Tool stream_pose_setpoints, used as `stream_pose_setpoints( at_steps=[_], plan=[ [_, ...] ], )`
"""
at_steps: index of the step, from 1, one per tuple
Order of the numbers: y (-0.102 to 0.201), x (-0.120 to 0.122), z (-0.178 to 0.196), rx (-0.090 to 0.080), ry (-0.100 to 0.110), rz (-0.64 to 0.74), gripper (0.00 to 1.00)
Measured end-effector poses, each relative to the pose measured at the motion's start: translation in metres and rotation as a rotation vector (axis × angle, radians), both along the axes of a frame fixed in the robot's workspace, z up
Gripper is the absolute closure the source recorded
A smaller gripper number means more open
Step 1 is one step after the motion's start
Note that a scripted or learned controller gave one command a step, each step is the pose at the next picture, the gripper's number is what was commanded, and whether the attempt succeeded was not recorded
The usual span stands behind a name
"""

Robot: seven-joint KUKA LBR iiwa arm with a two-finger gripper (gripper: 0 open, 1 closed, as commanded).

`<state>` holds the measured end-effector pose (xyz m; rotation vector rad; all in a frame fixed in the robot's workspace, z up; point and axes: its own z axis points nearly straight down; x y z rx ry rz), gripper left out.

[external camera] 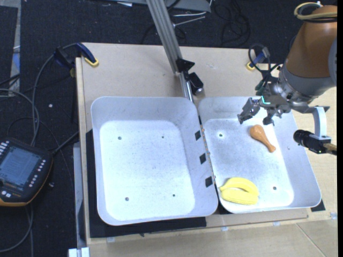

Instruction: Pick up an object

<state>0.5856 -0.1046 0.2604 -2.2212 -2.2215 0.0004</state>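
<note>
While the gripper (257, 113) hovers with jaws spread apart, just up-left of the orange drumstick (263, 136), that drumstick lies in the right bin (300, 191), long axis diagonal, fat end up-left, above the banana (239, 191).

Even bright light, soft shadows, slightly grainy

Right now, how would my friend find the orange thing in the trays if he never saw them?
Start at the right-hand white bin. Near its far side, just below the gripper, lies an orange chicken drumstick toy, fat at one end and thin at the other. The only other thing in that bin is a yellow banana at the near edge.
</note>
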Motion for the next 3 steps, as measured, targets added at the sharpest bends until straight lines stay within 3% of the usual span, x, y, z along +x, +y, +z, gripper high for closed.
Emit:
stream_pose_setpoints(
  at_steps=[1, 3],
  plan=[
    [0.000, 0.000, 0.000, 0.000, 0.000, 0.000, 0.00],
    [0.001, 0.001, -0.123, 0.000, 0.005, 0.000, 0.00]
  ],
)
